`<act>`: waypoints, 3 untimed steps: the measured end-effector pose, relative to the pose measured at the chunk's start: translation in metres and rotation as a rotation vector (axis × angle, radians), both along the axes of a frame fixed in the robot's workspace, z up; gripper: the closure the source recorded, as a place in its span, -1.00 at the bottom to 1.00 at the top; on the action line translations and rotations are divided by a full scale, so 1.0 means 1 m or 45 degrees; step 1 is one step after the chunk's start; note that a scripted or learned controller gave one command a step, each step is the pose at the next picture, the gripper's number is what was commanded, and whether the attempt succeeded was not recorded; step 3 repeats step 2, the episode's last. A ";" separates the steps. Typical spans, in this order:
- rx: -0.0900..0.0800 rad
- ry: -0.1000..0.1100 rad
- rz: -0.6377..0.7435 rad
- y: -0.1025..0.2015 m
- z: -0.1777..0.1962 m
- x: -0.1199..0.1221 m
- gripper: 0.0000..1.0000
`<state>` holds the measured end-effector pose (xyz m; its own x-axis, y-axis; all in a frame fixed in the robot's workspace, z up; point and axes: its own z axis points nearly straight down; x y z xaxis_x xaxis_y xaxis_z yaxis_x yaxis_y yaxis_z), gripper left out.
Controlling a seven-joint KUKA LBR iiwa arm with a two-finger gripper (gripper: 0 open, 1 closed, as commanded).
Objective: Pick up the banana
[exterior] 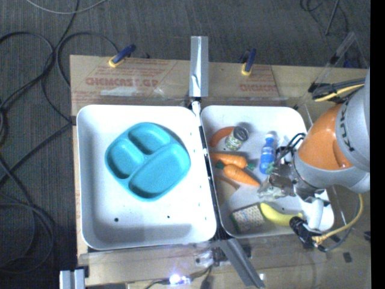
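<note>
banana point(278, 214) lies in the right bin point(252, 114) beside a sponge point(247, 216), end effector point(277, 186) just above it; can't tell its grip state.

1. We count two white bins: the left bin point(90, 221) and the right bin point(289, 116).
2. We see one blue divided plate point(148, 159), with three compartments.
3. We count two carrots, an upper carrot point(231, 160) and a lower carrot point(242, 176).
4. We see one banana point(278, 214).
5. We see one blue bottle point(267, 153).
6. We count two clamps on the worktop, a left clamp point(121, 55) and a right clamp point(247, 62).
</note>
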<state>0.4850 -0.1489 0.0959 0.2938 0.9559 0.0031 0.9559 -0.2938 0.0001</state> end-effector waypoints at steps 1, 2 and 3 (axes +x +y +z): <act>0.000 0.000 0.000 0.000 0.000 0.000 -1.00; 0.005 0.011 0.003 0.002 0.006 -0.002 1.00; 0.005 0.011 0.003 0.002 0.006 -0.002 1.00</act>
